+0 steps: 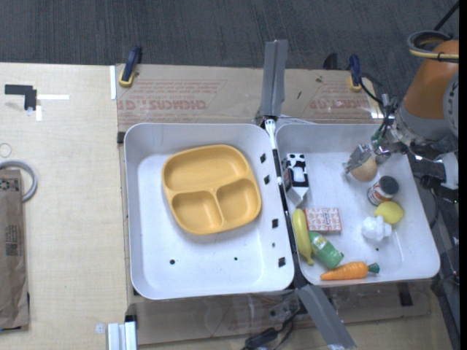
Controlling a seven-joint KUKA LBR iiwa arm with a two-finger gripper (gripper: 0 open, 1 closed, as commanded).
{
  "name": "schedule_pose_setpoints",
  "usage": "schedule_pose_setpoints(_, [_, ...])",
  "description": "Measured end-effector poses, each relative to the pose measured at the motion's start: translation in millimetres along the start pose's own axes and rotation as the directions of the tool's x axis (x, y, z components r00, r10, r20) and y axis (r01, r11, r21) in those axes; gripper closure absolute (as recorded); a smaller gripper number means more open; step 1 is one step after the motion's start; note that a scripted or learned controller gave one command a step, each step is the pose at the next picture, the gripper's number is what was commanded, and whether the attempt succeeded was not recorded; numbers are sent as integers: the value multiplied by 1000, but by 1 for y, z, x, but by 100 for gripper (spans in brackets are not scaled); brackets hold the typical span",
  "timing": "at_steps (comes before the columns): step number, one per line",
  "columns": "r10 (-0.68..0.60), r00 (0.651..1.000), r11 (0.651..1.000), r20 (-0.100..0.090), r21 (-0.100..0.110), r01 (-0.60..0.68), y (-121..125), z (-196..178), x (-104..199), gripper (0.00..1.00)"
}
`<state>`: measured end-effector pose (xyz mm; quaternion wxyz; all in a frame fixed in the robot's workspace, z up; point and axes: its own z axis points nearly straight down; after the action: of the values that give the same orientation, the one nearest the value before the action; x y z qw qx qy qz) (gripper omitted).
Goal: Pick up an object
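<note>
The right bin (423, 265) holds several objects. A tan rounded object (364, 170) lies near its back. My gripper (367, 154) hangs right over that object's top, reaching in from the right, and touches or nearly touches it. Just right of it stands a small can (382, 189), with a yellow lemon (390, 211) and a white crumpled thing (376, 229) in front. A black-and-white box (295, 172), a pink patterned box (323, 219), a banana (300, 232), a green bottle (326, 251) and a carrot (347, 270) lie on the bin's left and front.
The left bin (146, 268) holds a yellow divided plate (211, 188). A grey divider post (274, 75) stands at the back between the bins. Clamps and cardboard line the rear edge. A brown paper bag (11, 246) lies at far left on the bench.
</note>
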<state>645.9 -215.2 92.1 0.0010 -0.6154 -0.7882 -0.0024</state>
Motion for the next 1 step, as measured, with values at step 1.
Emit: schedule_pose_setpoints(1, [32, 999, 999, 5, 3, -32, -67, -74, 10, 0])
